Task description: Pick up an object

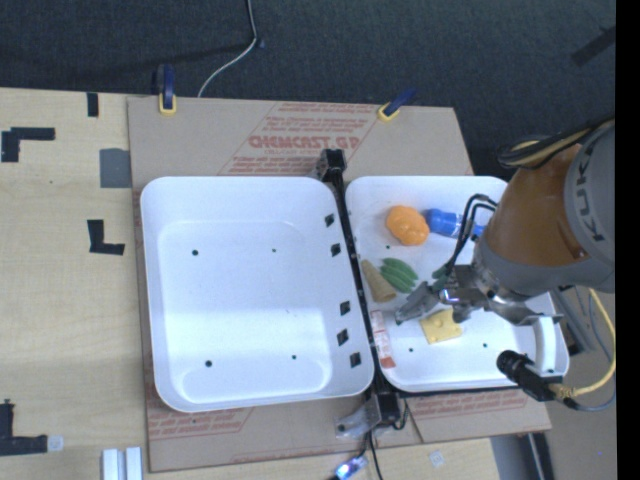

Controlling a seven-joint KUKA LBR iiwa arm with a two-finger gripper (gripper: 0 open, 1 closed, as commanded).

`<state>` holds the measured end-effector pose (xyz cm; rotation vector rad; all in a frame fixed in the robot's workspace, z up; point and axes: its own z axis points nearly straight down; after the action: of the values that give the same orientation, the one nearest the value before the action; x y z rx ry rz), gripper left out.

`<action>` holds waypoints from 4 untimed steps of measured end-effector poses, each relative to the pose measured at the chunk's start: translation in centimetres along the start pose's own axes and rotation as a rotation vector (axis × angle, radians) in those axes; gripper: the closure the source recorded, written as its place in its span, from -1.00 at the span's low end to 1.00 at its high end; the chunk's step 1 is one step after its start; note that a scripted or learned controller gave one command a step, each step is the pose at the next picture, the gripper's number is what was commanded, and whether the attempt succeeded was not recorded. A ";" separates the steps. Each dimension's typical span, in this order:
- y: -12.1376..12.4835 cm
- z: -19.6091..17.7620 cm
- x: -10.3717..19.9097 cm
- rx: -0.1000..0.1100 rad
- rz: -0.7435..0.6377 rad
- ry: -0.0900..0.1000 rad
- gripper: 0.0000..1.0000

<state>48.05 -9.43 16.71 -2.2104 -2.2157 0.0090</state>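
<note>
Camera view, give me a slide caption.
Gripper low in the right bin among an orange, green piece and yellow block.

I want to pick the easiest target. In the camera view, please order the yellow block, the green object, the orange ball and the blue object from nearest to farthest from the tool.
From the tool:
1. Yellow block, just beside it.
2. Green object, above it.
3. Orange ball and blue object, at the bin's far end; too close to call.

Blue object partly hidden behind arm; right bin's far side covered; finger state of gripper not discernible.
</note>
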 end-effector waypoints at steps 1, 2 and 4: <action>1.3 -19.6 -1.5 -0.030 0.000 -0.008 -1.00; 1.2 -19.7 -1.4 -0.011 0.000 -0.006 1.00; 1.2 -21.6 -1.3 -0.009 -0.001 -0.007 1.00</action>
<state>49.52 -10.86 38.24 -2.2177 -2.2246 0.0073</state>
